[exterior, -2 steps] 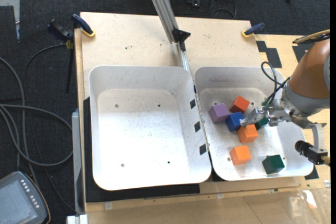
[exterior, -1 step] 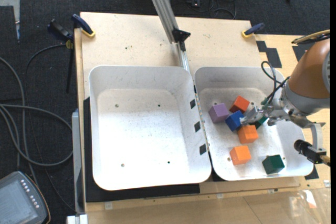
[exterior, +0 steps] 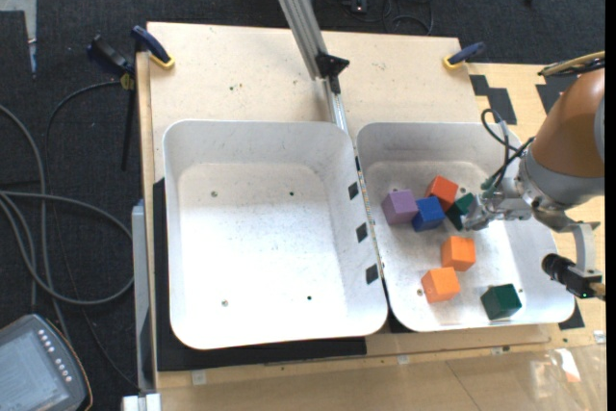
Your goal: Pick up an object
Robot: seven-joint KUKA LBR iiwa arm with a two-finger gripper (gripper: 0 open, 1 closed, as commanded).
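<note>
The right bin (exterior: 500,145) holds several small blocks. A purple block (exterior: 399,205), a blue block (exterior: 428,214) and an orange block (exterior: 444,190) cluster near its middle. A dark green block (exterior: 464,206) lies just right of them, and my gripper (exterior: 475,215) is down at this block, touching or nearly touching it, partly covering it. Two more orange blocks (exterior: 458,252) (exterior: 441,284) and a second dark green block (exterior: 500,300) lie nearer the front. The arm comes in from the right, its orange band above the wrist.
The left bin (exterior: 192,149) stands beside the right one, sharing a raised middle wall (exterior: 361,207). A slanted metal bar (exterior: 294,0) crosses the back of the bench. Clamps sit at the bench's back corners.
</note>
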